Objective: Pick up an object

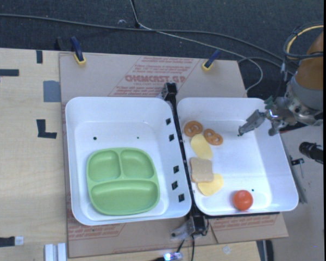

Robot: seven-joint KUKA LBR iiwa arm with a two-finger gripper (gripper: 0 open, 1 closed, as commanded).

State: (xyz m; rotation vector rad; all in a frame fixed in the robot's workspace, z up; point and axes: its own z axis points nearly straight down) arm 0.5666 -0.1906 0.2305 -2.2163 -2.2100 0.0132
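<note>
On a pale worktop (pixel 22 156), we see the pincer (pixel 249 125), spread and empty, hovering inside the right bin's (pixel 271 162) far edge; approach underway, descent onto food next.

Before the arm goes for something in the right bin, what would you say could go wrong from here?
1. The bread slice lies across two yellow pieces, so a grasp there may lift or drag several at once.
2. The two pretzels look flat and may slip from the gripper.
3. The tomato is round and near the bin's wall; it may roll away.
</note>
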